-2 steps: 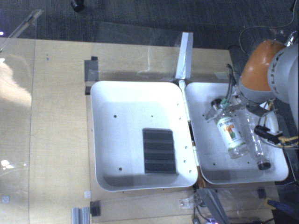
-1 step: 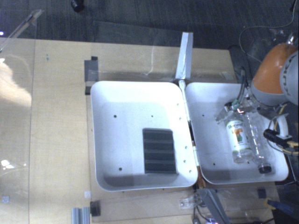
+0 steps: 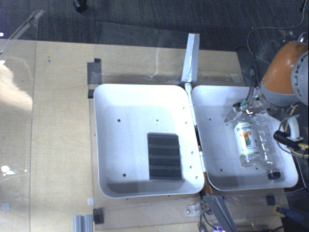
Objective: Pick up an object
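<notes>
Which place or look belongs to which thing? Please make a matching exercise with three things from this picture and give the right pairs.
Things:
1. black ribbed block
2. clear plastic bottle
3. orange band

Places or looks:
A. on the arm, above the right bin
B. lying on its side in the right bin
C. lying flat in the left bin

Pairs: 1-C, 2-B, 3-A
</notes>
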Robot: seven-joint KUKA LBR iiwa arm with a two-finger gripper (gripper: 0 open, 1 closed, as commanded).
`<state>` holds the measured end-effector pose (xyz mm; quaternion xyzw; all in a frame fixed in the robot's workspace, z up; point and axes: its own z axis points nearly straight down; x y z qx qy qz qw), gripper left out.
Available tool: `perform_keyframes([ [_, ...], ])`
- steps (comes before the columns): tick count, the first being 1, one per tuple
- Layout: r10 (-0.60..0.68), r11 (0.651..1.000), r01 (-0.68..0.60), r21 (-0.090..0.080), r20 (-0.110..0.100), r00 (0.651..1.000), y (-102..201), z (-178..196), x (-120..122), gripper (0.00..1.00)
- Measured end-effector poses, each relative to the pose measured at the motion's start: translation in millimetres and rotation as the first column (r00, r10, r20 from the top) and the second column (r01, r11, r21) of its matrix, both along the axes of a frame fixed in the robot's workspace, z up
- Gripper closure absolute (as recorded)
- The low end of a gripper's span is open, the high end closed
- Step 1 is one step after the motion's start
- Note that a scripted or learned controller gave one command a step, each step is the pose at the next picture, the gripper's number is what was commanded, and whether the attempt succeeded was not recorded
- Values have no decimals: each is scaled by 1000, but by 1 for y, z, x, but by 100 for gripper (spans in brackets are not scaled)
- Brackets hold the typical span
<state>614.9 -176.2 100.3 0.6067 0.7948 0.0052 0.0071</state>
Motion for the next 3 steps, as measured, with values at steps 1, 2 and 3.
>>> perform_keyframes([
  [1,53,999,-53,-1,-9,999,32,88,25,100],
  [2,257,966,-257,-1,-13,966,23,80,-6,100],
  [3,105,994,-105,0,-13,994,59,106,-68,100],
])
